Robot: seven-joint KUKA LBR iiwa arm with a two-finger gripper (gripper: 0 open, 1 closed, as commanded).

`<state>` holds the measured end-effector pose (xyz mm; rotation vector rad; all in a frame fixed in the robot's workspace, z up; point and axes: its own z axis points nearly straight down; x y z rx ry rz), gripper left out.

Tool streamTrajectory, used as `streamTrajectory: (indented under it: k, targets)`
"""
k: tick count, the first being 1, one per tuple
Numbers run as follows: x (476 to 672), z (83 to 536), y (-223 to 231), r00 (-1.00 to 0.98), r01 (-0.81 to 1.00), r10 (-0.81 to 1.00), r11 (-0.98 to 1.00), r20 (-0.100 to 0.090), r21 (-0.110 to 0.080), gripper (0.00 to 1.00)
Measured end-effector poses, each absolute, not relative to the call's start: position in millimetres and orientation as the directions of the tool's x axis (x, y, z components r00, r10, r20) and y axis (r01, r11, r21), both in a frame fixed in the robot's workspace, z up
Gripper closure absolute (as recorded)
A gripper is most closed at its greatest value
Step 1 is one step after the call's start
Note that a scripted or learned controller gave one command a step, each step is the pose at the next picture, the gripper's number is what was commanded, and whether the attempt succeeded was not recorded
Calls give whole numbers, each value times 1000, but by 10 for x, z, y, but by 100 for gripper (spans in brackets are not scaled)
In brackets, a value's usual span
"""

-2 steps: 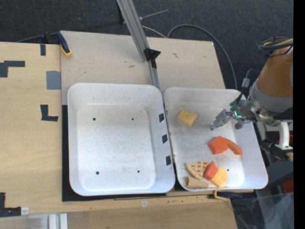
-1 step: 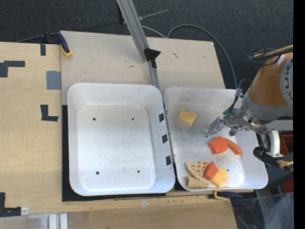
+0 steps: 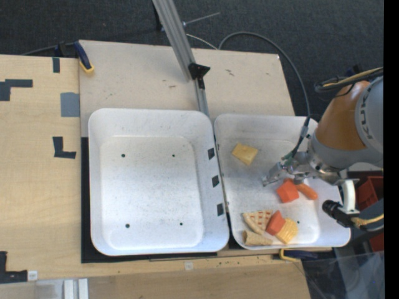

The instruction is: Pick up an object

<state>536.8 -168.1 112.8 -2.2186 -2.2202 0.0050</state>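
Orange block (image 3: 287,192) lies in the right bin (image 3: 262,124), right of frame centre, with a smaller orange piece (image 3: 307,193) just beside it on the right. The jaws (image 3: 282,172) sit just above and left of the block, apparently touching its top edge; cannot tell their opening, nothing seen between them. Yellow wedge (image 3: 245,154) is toward the bin's upper left. A cluster of tan, red and yellow pieces (image 3: 269,224) is near the lower edge. Left bin (image 3: 100,120) adjoins on the counter (image 3: 143,73).

Speckled matt white bins (image 3: 149,120) (plastic-looking), pale wood bench (image 3: 31,167).
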Motion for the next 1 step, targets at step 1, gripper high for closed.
streamTrajectory:
  k: [1]
  targets:
    - [5411, 946, -1719, 1, 1000, 1000, 0, -12, 16, 0]
